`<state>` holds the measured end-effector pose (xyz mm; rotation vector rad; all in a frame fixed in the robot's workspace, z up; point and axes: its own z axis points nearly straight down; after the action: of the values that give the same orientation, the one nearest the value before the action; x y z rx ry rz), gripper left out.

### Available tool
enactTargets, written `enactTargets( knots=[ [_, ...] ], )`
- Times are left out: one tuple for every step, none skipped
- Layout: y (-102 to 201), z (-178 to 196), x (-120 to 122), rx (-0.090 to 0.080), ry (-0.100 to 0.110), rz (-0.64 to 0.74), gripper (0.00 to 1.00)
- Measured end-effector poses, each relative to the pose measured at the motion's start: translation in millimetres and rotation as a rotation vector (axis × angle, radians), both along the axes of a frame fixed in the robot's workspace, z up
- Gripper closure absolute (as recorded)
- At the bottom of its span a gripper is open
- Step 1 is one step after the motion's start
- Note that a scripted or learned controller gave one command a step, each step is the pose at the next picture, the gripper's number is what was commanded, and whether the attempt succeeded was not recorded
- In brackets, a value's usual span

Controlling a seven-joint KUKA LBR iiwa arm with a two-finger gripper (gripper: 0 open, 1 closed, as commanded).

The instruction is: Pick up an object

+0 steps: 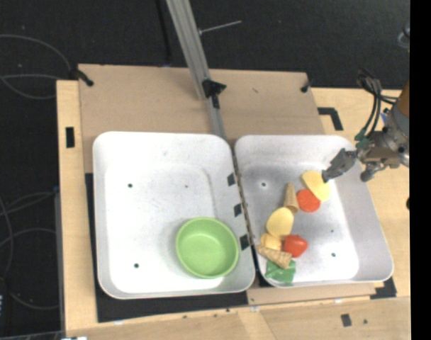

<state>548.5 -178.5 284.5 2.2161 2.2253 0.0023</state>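
- The gripper (351, 166) reaches in from the right over the right bin (343, 257); its two dark fingers stand apart, clamping nothing.
- One fingertip sits just beside a yellow piece (316, 185), which touches an orange-red piece (308, 202).
- More small toy foods cluster toward the bin's lower left; their shapes overlap and are hard to identify.
- A green bowl (206, 246) rests in the left bin (130, 211).
- The arm is cut off at the right.

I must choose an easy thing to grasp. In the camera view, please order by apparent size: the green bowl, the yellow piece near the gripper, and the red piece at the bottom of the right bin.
1. green bowl, clearly largest
2. yellow piece
3. red piece, only slightly smaller than the yellow piece; nearly alike
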Motion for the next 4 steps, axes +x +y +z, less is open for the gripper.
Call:
enactTargets(
  knots=[
    [0.2,0.0,0.1,0.0,0.0,0.0,0.0],
    [7.0,-46.2,-1.9,-0.002,0.004,-0.006,0.0],
    [13.7,-92.6,-3.3,-0.002,0.005,-0.008,0.0],
    [14.4,-141.9,5.3,-0.002,0.005,-0.009,0.0]
  ],
)
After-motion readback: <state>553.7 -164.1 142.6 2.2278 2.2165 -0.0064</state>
